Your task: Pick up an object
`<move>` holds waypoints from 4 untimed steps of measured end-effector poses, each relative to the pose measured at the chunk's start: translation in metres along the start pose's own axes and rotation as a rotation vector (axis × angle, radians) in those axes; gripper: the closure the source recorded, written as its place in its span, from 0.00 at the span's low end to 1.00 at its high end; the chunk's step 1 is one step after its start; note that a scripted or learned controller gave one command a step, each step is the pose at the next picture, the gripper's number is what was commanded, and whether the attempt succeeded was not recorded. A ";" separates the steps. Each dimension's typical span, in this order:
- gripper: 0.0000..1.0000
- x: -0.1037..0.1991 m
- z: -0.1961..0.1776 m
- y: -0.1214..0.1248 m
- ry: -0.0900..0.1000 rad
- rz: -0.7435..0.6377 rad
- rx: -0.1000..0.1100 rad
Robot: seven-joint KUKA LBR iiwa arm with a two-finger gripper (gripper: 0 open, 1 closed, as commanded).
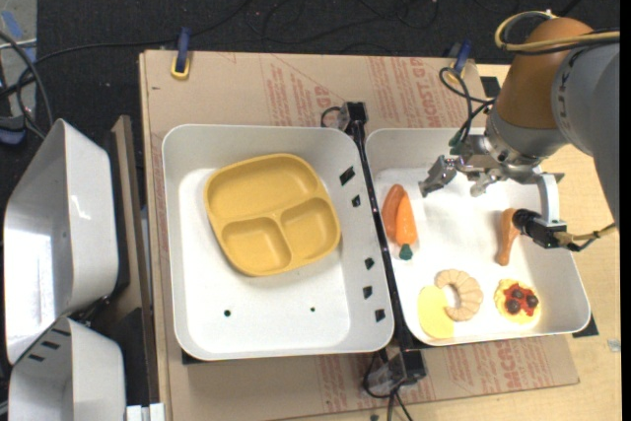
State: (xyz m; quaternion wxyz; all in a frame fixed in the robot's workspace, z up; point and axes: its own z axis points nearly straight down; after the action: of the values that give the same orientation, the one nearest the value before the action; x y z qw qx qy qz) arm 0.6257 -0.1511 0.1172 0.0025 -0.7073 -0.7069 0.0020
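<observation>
My gripper (459, 180) hangs over the back part of the right bin (562, 330). It is open, with nothing between its fingers. An orange carrot (398, 214) with a green tip lies at the bin's left side, just left of and in front of the gripper. A brown-orange stick-shaped piece (506, 235) lies to the right, beside a black part of the arm's wrist. At the bin's front sit a curled tan pastry (461, 293) on a pale yellow disc (432, 316) and a small berry tart (518, 301).
The left bin (197, 330) holds a yellow divided plate (271, 212). A black divider strip (373, 212) runs between the two bins. Cables trail from the arm at the right. White containers (59, 222) stand off the bench at far left.
</observation>
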 end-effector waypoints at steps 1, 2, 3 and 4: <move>0.00 0.001 0.027 0.000 -0.001 0.000 -0.003; 1.00 0.001 0.014 0.001 -0.002 0.000 -0.008; 1.00 -0.006 -0.042 0.010 -0.003 -0.002 -0.013; 1.00 -0.001 -0.105 0.009 -0.002 -0.004 -0.014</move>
State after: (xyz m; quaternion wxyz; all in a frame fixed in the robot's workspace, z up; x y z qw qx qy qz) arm 0.6353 -0.1518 0.2218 -0.0032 -0.7059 -0.7083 -0.0020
